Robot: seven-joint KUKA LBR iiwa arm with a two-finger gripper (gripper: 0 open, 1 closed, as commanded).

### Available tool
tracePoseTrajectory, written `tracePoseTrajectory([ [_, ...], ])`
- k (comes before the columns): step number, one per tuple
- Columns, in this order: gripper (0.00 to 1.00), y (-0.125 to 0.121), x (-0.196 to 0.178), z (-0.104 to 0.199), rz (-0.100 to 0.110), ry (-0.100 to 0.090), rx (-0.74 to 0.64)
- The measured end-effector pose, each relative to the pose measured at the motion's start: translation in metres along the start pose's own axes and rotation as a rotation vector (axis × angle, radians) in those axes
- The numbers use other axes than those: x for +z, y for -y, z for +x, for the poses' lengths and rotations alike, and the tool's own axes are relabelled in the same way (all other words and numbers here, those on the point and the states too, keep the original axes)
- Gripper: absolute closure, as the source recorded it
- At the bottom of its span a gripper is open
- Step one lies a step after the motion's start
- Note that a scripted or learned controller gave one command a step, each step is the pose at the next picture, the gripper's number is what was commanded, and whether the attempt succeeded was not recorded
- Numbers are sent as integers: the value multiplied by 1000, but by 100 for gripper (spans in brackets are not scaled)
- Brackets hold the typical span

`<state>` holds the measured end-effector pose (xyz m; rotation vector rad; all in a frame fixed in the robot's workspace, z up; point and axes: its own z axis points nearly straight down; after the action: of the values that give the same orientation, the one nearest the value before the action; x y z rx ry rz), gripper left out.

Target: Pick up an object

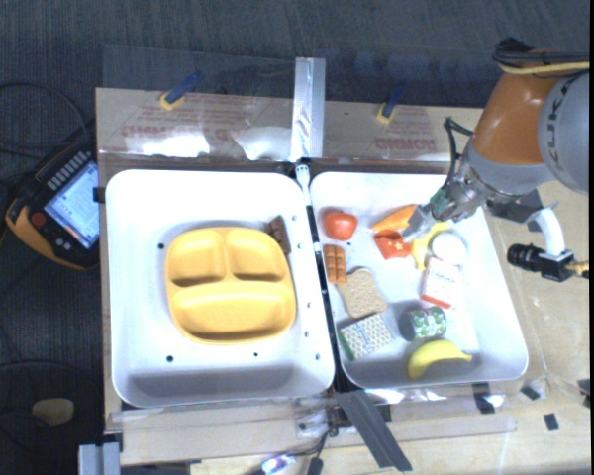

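Gripper (438, 209) is being held low in the right bin (505, 315), upper right of frame, arm coming in from the right. Whether it's apart or together can't be told, too blurred. Nearest obj. is the orange piece (396, 218), lying just left of the tip, apparently touching, long axis running left-right w/ slight upward tilt. Red piece (394, 246) is sitting just below-left.
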<state>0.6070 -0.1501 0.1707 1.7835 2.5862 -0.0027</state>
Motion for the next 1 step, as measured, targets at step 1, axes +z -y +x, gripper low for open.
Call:
tracePoseTrajectory([
  [1, 0, 0, 0, 0, 0, 0, 0],
])
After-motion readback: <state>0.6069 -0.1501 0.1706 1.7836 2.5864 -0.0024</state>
